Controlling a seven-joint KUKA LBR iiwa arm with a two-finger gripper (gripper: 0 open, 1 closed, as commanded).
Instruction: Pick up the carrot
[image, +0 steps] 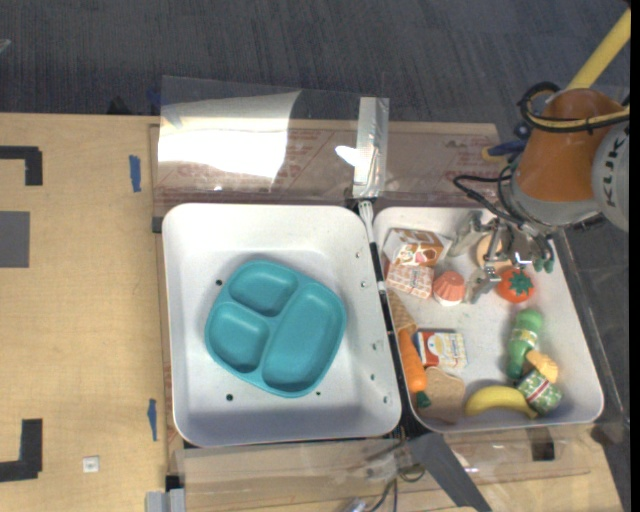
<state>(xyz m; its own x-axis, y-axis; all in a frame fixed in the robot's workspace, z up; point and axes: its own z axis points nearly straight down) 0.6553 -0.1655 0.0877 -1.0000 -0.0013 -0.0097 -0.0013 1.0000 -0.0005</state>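
Smooth tapered orange carrot (413, 368) by bin wall; metal tool (497, 262) above, finger state unclear.

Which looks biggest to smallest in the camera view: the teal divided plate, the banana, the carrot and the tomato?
1. teal divided plate, by far the largest.
2. banana and carrot: similar in length, too close to rank; part of the carrot lies along the bin wall.
3. tomato, the smallest.

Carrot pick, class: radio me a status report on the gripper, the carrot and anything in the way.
Gripper over right bin's far end, beside tomato; fingers unclear. Carrot lying free along bin's left wall. Small carton close beside it.
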